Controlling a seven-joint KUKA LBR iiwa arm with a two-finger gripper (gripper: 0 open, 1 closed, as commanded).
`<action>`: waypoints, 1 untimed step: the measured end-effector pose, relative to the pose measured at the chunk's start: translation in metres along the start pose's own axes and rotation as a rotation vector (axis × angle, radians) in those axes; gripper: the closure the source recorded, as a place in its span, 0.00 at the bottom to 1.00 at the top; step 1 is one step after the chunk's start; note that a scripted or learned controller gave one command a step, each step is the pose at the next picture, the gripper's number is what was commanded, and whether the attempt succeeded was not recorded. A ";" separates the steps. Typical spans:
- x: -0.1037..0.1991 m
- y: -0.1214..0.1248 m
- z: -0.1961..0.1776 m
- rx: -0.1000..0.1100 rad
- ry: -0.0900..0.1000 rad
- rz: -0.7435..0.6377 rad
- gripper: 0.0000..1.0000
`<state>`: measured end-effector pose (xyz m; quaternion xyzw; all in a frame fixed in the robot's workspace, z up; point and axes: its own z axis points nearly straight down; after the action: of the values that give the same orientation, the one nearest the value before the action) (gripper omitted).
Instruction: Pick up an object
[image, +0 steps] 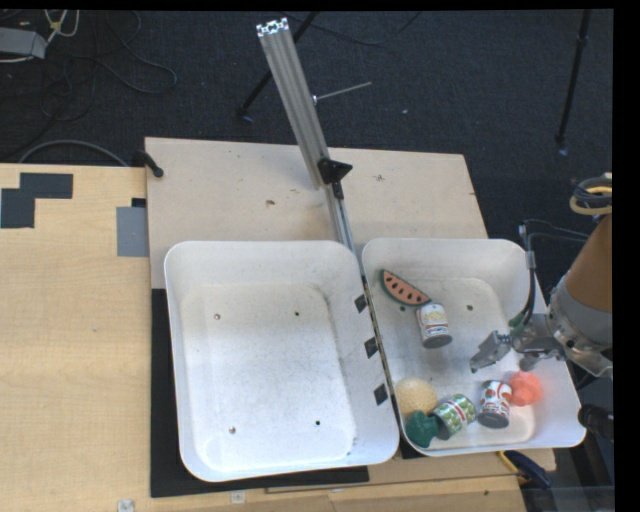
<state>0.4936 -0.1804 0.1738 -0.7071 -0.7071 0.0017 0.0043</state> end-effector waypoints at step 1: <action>-0.001 -0.003 0.044 -0.001 0.000 0.001 0.00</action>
<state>0.4906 -0.1814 0.1301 -0.7074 -0.7068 0.0015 0.0038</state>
